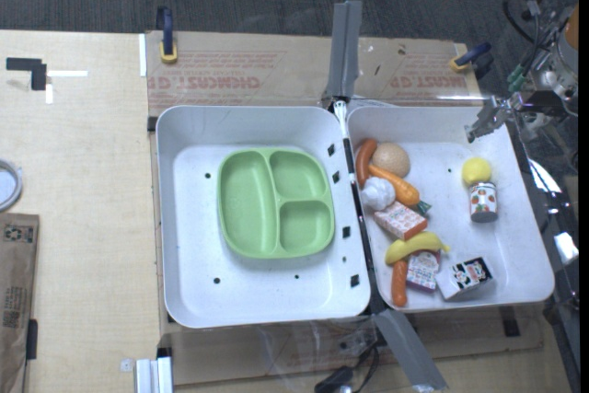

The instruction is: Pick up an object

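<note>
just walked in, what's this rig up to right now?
Pick-up run, nothing grabbed yet. The claw hangs over the far right corner of the right bin, with nothing between its fingers. That bin holds the clutter: a lemon above a small can, a banana, carrots and small cartons. The left bin holds a green divided plate.

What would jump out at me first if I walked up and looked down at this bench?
Probably the pale green divided plate, lying alone in the middle of the left bin. Next, the colourful heap of toy food in the right bin: a banana, carrots, a lemon and small boxes. The gripper hangs over that bin's far right corner.
</note>
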Controlling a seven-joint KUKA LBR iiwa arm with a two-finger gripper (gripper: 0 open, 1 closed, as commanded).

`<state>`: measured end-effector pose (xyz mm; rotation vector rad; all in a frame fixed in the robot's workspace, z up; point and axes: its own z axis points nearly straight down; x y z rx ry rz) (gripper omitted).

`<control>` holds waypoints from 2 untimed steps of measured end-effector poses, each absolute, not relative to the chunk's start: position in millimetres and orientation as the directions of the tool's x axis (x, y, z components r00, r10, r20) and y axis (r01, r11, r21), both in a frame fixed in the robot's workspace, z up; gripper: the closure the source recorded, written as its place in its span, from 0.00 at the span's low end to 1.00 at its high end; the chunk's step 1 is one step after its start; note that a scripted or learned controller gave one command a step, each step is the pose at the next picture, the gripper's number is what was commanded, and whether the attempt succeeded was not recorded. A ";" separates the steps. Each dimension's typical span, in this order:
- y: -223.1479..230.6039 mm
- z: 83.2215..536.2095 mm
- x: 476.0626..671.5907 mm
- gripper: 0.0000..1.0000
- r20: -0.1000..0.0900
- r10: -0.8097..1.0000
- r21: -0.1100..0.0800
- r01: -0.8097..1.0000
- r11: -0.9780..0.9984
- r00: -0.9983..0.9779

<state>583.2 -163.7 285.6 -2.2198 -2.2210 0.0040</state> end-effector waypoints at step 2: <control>-107.6 91.4 569.3 0.00 0.000 0.957 -0.001 0.957 0.291 -0.291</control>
